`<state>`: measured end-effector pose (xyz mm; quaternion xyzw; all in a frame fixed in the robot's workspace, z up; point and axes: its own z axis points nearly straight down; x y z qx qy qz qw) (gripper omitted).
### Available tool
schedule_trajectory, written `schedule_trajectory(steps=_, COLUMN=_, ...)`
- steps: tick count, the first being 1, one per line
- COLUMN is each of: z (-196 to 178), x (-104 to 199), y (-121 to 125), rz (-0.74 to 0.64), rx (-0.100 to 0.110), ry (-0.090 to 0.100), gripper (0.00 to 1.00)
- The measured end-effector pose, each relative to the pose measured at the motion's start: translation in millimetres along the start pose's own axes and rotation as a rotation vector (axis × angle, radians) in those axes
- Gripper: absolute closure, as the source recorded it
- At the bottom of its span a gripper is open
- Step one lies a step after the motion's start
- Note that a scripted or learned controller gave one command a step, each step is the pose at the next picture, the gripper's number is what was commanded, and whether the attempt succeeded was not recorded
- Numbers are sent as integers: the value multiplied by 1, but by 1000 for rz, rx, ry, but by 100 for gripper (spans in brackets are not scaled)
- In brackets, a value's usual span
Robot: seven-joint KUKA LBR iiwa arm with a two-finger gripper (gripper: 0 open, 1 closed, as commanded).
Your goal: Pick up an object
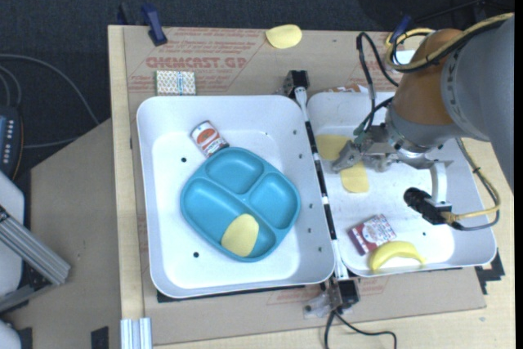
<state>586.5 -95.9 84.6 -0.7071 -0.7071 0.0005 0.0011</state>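
Crowding the end effector (353,160) — yellow pieces (355,179), red packet (373,233), banana (395,256).

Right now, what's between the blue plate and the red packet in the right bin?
Camera view: the bins' adjoining rims, between blue plate and red packet.

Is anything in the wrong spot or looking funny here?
Yes. A pale yellow piece lies on the bench behind the bins, outside both. A small patterned packet also sits on the bench beside the left bin. Everything else sits inside a bin; nothing looks spilled or broken.
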Motion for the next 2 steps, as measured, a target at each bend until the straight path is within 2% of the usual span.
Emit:
schedule_trajectory(steps=1, z=0, x=4, y=-9, rz=1, rx=0, ry=0, gripper=0)
schedule_trajectory(steps=2, z=-10, x=4, y=-8, rz=2, rx=-2, ry=0, gripper=100)
